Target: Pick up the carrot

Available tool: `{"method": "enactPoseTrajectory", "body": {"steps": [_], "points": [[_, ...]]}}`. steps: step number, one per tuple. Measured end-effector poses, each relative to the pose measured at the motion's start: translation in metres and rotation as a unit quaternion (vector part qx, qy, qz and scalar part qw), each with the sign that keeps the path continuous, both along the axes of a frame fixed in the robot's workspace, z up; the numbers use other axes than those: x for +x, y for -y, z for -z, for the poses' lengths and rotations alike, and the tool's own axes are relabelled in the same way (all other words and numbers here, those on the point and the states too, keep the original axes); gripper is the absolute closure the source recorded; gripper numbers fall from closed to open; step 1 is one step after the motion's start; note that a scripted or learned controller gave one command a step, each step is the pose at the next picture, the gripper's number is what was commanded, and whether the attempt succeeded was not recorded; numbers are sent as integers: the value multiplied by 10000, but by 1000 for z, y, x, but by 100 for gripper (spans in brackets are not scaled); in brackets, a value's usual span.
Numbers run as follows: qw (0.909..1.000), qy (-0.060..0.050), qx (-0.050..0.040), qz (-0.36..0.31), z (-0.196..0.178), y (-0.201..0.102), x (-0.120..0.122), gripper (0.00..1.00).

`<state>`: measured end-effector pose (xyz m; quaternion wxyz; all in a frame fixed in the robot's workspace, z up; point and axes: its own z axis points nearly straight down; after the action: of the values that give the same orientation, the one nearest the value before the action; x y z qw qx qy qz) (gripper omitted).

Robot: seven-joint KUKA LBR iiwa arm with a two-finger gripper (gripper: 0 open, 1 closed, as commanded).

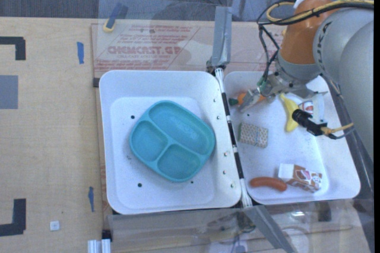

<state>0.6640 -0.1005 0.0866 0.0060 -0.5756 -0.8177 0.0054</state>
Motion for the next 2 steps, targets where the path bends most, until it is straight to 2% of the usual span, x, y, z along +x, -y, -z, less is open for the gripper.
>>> {"method": "enactPoseTrajectory", "body": {"steps": [1, 2], "points": [[10000, 24, -35, -14, -11, 2, 1, 100], [9672, 118, 16, -2537, -100, -69, 4, 100]]}}
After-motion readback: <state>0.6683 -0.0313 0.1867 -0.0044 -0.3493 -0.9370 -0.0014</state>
